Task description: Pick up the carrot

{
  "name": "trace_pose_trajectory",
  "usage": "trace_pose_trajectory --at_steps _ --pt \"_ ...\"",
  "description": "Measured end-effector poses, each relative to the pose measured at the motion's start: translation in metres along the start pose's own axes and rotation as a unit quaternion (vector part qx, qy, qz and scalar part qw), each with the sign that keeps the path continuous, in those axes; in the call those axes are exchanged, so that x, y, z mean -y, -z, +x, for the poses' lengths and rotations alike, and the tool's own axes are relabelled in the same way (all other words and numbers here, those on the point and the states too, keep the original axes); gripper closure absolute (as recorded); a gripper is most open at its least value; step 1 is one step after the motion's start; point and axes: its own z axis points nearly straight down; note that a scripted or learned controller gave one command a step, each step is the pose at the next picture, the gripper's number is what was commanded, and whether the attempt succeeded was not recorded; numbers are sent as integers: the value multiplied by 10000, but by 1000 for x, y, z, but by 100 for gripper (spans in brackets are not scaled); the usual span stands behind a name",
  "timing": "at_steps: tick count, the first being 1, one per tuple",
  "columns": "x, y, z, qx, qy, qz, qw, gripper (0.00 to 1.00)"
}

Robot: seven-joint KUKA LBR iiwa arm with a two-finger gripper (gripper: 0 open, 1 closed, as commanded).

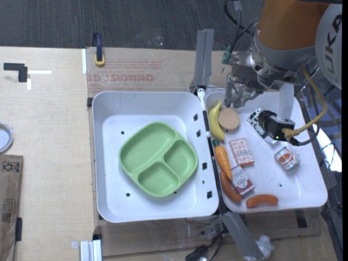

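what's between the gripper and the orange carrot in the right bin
In the camera view, the yellow banana and round tan cookie lie between the gripper and the orange carrot.

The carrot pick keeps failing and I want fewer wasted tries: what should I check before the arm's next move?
1. Carrot in view in the right bin: ok.
2. Gripper above the carrot: not ok, it hangs over the cookie.
3. Carrot free of neighbours: not ok, the banana and a snack packet crowd it.
4. Finger opening: cannot tell.
5. Carrot held: not ok.

Robotics lab: bench (43,118) w/ bins (103,145), clamp (98,50), cables (312,121).
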Motion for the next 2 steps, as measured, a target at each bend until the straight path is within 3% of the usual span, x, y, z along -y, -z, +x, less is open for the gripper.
trace_pose_trajectory --at_steps 1,2 --pt "37 -29 11 -4 2267 7 9740 100" --pt "39 -39 -89 -6 2875 -5 9578 100"
